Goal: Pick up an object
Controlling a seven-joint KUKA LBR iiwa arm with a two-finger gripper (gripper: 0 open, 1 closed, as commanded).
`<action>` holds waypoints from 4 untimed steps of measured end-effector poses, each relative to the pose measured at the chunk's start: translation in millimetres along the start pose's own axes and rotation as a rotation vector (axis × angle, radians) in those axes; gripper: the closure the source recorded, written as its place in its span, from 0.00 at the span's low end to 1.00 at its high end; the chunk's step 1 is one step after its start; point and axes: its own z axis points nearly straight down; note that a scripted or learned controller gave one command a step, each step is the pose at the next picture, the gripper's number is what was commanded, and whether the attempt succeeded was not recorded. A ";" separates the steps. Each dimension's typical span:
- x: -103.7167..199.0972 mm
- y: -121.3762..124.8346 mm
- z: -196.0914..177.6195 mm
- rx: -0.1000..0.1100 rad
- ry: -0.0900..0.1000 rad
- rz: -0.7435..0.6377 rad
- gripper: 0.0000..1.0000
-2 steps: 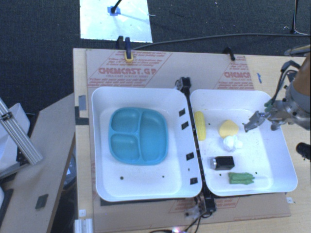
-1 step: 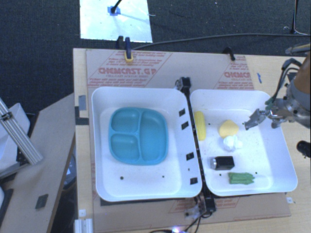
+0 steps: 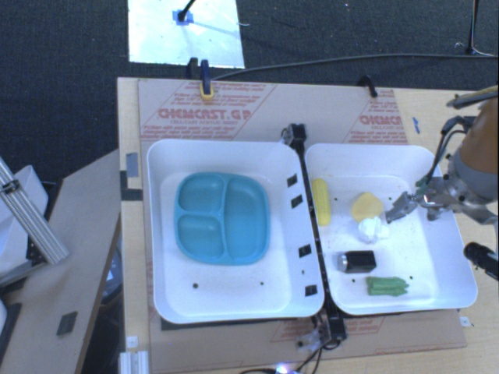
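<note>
Camera view: gripper [image 3: 399, 208] hovers just beside yellow lump [image 3: 366, 206].

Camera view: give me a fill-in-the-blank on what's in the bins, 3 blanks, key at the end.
1. The divided plate in the left bin is ____ in colour.
2. The corn cob lies in the ____ bin, along the wall between the two bins.
3. The green object lies nearer the camera than the ____ box.

Missing words: blue; right; black
</note>
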 end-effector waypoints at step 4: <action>2.7 20.5 18.1 -0.009 -0.002 -0.004 1.00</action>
